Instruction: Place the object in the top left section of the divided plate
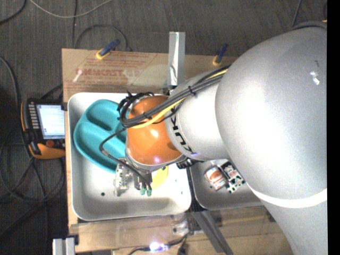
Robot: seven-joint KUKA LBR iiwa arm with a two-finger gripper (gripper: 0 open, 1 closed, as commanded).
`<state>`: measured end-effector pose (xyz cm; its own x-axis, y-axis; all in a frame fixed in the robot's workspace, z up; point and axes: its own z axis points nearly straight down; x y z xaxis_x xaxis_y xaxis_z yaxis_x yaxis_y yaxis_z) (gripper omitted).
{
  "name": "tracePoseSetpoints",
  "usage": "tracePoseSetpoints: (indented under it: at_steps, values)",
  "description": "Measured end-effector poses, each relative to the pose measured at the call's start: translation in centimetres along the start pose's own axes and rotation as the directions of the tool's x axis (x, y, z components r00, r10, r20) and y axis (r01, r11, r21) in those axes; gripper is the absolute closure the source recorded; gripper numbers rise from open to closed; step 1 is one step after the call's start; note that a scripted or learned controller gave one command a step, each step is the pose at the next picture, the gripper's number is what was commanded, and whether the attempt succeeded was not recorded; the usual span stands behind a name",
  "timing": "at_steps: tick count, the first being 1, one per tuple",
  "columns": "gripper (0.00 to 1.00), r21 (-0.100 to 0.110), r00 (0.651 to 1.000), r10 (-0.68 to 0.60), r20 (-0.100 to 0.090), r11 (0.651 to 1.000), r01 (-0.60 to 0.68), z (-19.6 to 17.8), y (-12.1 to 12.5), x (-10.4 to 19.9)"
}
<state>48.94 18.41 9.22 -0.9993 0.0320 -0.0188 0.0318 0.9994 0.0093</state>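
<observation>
Most of the right half of the view is taken up by the grey arm (265, 110), which is extended leftward from the right, its orange band (151, 134) positioned over the left bin (85, 195). The wrist is pointed downward into that bin. Beside the band, to the left, a teal divided plate (98, 132) is seen lying in the upper part of the left bin, partly covered by the arm and its black cables. The right bin (212, 201) is largely hidden beneath the arm; a small red and white item (218, 177) is seen inside it. Below the band, the gripper (133, 187) is held just above the bin floor, near the plate's lower edge. A yellow object (160, 175) is seen just right of the gripper, partly under the wrist; whether it is touched cannot be told. How far the gripper is parted cannot be told from above.
</observation>
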Motion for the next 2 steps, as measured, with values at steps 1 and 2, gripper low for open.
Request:
tracePoseSetpoints:
  at_steps: [1,2]
  values:
    - [1.00,0.006,0.963,0.269,-0.025,0.963,-0.269,0.2,-3.9,-2.4]
    - [1.00,0.007,1.000,0.000,-0.013,1.000,0.000,0.0,3.0,-0.8]
